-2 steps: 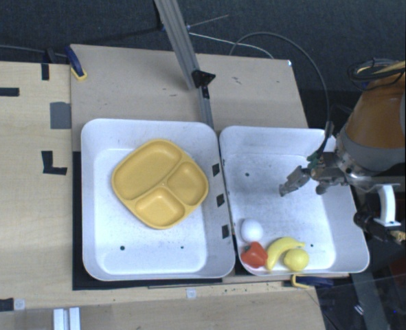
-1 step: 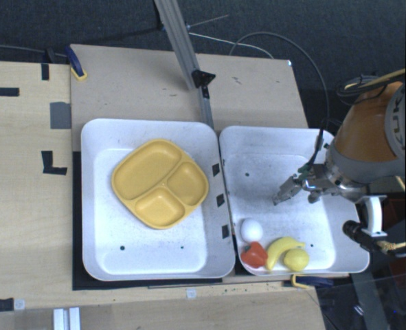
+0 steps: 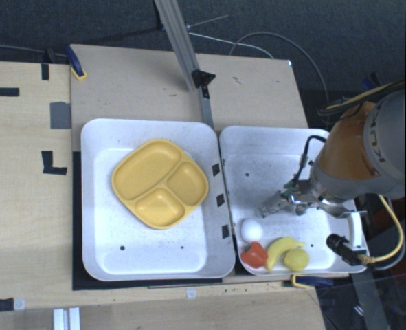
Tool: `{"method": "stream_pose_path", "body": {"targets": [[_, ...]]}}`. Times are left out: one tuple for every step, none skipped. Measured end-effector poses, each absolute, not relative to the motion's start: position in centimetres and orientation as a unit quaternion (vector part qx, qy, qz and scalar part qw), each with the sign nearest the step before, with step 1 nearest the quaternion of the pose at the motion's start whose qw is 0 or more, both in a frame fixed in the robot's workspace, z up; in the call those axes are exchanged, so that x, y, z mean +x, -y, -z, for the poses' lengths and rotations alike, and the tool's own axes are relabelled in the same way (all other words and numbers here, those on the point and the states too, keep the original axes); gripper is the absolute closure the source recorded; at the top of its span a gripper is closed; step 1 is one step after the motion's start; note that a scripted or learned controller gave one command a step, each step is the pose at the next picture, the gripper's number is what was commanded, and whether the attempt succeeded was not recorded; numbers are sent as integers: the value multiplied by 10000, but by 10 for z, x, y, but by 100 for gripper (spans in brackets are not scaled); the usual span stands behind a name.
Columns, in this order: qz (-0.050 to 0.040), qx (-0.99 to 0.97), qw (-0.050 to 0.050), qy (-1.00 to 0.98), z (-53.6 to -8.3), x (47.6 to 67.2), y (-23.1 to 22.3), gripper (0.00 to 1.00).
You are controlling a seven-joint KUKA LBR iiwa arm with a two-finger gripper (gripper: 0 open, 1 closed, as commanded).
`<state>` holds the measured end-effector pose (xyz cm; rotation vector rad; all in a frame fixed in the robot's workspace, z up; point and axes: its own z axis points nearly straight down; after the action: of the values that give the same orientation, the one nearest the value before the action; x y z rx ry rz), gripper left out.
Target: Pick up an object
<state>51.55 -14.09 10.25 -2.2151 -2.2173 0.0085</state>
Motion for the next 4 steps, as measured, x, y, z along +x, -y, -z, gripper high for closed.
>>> {"method": "stream_pose_path", "body": {"targets": [[-9,-7061,22,7081,-116,517,140,100],[5,-7068,-10,7074,-158,518,145,100],[8,-7063,-16,7079,-204,527,144,100],[9,-7065,-16,7077,-246,529,143,100]]}}
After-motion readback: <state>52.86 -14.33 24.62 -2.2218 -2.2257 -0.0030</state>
